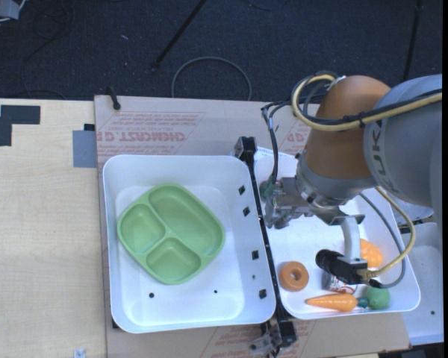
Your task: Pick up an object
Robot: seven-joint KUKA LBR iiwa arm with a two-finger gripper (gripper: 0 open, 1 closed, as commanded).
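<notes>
My gripper (278, 207) hangs low over the left part of the right bin (403, 304), close to the wall shared with the left bin. The arm's wrist covers most of it. A small greenish thing (266, 190) shows right beside the gripper; whether it is held I cannot tell. A brown doughnut (293, 275) lies at the bin's front, below the gripper. An orange carrot (331, 301) lies at the front edge, with a green round object (378, 297) to its right. A yellow-orange object (370, 253) peeks out behind the pale bracket.
The left bin (134, 304) holds a green divided plate (170, 233) lying flat at its middle. The grey arm and its orange band (343, 136) cover the back of the right bin. Cardboard (157, 129) lies under both bins.
</notes>
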